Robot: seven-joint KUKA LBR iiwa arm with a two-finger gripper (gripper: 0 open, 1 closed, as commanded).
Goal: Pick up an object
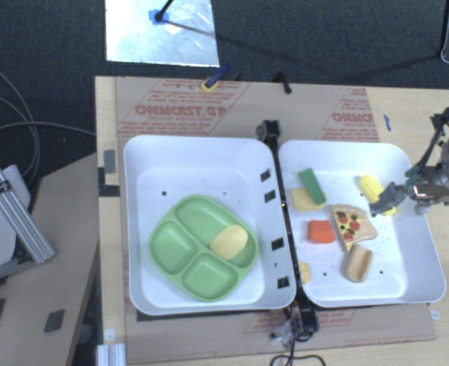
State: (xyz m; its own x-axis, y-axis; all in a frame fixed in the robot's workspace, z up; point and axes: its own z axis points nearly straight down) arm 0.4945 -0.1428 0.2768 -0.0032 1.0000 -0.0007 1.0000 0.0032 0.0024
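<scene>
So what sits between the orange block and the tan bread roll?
In the camera view, the pizza slice lies between the orange block and the bread roll, in the right bin.

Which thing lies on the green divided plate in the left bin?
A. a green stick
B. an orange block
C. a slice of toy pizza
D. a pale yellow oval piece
D: the pale yellow oval piece rests in a compartment of the green divided plate; the pizza slice lies in the right bin.

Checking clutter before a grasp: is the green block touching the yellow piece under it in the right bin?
Touching. The camera view shows the green block overlapping the yellow piece with no white bin floor between them.
</scene>
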